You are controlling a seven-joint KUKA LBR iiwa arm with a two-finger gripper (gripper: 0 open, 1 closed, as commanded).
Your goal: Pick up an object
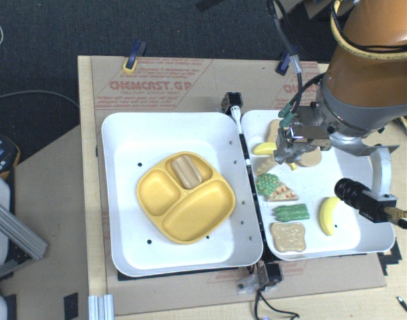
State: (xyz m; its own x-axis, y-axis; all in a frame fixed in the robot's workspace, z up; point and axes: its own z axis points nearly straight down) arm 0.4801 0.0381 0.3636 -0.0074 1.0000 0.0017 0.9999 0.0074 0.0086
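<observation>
My jaws hung low over the back of the right bin (363, 245), and I could not tell how they stood, for my gripper (291, 153) was a dark tangle from above. My arm (371, 52), grey with its orange band, reached in from the right.

The left bin (123, 179) held a yellow divided plate (185, 197) with a tan, bread-like piece (187, 171) in its upper compartment. In my bin, a yellow banana (329, 216) lay near the right wall, and a slice of toast (287, 237) near the front. Just behind the toast sat a green vegetable (291, 213), then a pizza slice (282, 193) touching a green leafy piece (267, 182). A small yellow piece (263, 149) lay just left of my gripper, and a tan one (311, 158) just right.
</observation>
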